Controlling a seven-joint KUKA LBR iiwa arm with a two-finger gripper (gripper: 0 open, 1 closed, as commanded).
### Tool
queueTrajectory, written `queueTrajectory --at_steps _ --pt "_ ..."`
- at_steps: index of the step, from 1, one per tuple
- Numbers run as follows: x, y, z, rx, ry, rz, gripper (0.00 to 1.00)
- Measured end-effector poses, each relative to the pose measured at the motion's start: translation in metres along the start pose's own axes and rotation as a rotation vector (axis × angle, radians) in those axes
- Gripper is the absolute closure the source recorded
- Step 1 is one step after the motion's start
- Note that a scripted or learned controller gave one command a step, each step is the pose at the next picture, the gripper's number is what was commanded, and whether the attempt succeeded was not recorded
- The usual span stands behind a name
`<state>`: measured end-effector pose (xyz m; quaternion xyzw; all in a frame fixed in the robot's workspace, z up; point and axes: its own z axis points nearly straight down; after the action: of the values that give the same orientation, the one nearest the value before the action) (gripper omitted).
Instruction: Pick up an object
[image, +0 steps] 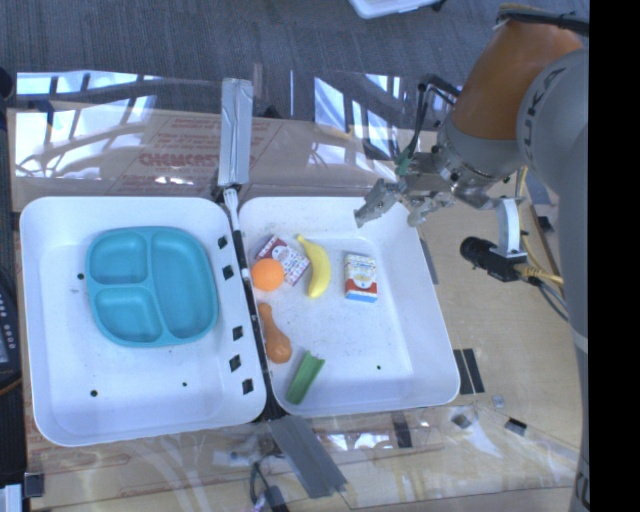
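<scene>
Approach step: the gripper (385, 212) hovers over the right bin's (425, 330) far edge, its fingers seemingly slightly parted and empty, though blurred. The juice carton (360, 277) lies just below it, the banana (316, 265) beside that; next comes lowering onto one.

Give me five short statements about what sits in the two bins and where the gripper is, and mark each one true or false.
1. The blue divided plate lies in the left bin. True.
2. The banana lies in the left bin. False: it lies in the right bin, between the orange ball and the small carton.
3. The gripper holds the small carton. False: the gripper is above the right bin's far edge, with nothing between its fingers.
4. The green object lies near the right bin's front edge. True.
5. The carrot rests on the blue divided plate. False: it lies in the right bin by the divider between the bins.
</scene>
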<state>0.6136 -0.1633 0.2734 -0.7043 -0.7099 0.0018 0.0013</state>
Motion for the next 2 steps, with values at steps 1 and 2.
queueTrajectory --at_steps 1,2 --pt "-0.040 -0.018 0.131 0.003 0.001 0.020 0.00" --pt "-0.026 0.003 0.182 -0.002 -0.001 -0.001 0.00"
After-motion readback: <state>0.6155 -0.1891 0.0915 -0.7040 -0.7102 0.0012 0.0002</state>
